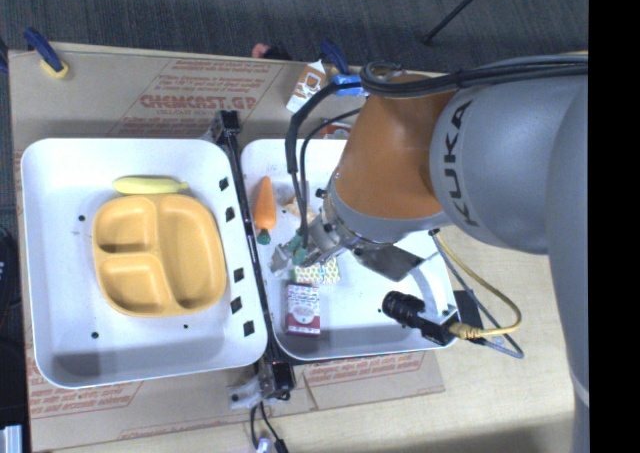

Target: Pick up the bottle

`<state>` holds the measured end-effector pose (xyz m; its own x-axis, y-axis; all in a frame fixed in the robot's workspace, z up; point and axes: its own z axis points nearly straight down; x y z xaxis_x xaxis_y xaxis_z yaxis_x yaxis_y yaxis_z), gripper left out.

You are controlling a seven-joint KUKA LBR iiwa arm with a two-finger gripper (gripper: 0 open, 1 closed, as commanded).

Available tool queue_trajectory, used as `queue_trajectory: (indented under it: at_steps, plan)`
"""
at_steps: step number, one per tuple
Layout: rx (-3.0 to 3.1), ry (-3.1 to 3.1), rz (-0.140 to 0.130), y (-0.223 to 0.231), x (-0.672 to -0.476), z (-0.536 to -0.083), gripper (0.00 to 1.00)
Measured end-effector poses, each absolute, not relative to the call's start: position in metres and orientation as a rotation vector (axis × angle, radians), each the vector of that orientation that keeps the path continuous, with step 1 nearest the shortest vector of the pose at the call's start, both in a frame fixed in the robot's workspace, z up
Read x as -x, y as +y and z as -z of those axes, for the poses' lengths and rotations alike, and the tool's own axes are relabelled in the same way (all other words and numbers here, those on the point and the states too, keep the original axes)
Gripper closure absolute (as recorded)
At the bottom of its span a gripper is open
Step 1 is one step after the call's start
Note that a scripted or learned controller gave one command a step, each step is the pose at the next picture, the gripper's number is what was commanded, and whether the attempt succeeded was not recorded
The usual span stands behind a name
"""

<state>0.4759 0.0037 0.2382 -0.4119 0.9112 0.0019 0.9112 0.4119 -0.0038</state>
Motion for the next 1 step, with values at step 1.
queue_trajectory:
  at_steps: [1]
  plan:
    - [1.849, -2.534, -0.006, 0.0486, -0.4755, -0.191, 1.0]
